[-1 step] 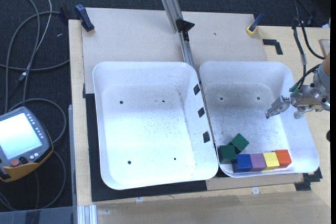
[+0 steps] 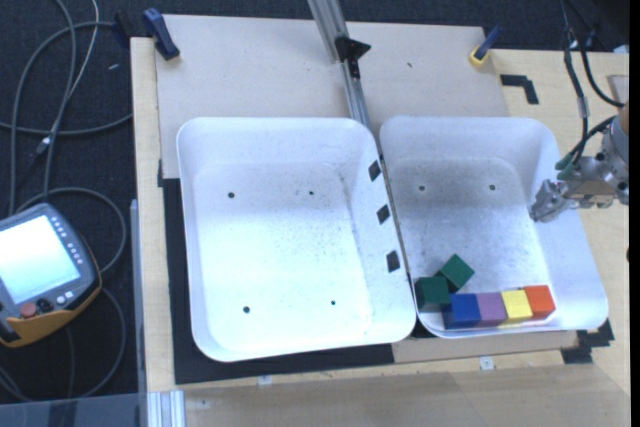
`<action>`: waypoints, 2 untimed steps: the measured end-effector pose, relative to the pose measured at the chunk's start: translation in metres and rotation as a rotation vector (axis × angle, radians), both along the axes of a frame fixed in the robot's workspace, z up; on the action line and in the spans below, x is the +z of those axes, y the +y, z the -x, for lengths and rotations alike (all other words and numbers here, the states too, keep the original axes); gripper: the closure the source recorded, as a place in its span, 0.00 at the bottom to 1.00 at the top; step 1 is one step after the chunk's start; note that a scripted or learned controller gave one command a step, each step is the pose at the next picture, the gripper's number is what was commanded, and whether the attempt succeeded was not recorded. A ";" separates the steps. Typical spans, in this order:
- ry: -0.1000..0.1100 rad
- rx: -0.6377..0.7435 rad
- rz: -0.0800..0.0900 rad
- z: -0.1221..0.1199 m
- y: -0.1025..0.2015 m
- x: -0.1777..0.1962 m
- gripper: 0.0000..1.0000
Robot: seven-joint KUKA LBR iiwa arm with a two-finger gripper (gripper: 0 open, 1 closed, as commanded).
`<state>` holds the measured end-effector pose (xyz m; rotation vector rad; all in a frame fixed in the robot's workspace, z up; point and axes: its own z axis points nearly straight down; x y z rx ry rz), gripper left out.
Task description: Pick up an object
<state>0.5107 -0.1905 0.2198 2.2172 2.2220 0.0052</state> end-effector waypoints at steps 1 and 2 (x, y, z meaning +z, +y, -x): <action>0.005 0.008 -0.003 -0.050 0.085 -0.043 1.00; 0.004 -0.001 0.000 -0.049 0.079 -0.041 0.00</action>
